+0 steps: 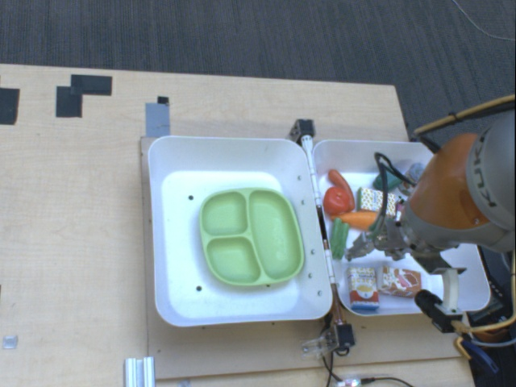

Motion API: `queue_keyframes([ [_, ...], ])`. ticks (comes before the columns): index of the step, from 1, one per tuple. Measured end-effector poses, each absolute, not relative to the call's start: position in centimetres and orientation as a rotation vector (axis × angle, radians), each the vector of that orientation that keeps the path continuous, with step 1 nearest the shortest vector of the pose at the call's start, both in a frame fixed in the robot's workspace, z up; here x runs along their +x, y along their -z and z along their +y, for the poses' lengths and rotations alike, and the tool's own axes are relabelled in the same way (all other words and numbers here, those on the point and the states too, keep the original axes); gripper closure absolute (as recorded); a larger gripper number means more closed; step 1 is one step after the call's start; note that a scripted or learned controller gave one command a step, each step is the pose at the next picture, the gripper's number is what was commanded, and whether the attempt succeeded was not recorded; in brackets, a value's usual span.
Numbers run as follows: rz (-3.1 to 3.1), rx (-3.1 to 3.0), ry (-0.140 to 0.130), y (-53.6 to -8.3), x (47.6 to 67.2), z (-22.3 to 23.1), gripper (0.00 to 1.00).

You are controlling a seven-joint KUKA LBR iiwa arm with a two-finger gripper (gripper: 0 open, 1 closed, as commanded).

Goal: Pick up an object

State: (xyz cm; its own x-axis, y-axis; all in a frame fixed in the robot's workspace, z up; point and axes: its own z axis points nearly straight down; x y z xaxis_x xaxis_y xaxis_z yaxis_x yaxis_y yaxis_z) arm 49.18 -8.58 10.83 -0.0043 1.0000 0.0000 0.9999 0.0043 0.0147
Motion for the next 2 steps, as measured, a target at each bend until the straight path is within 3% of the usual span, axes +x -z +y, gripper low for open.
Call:
queue_keyframes([
  [1, 2.222, 2.204, -0.021, -11.87, 49.32, -8.49, 1.0],
  [2, 2.221, 2.205, -0.02, -11.87, 49.31, -8.49, 0.0],
])
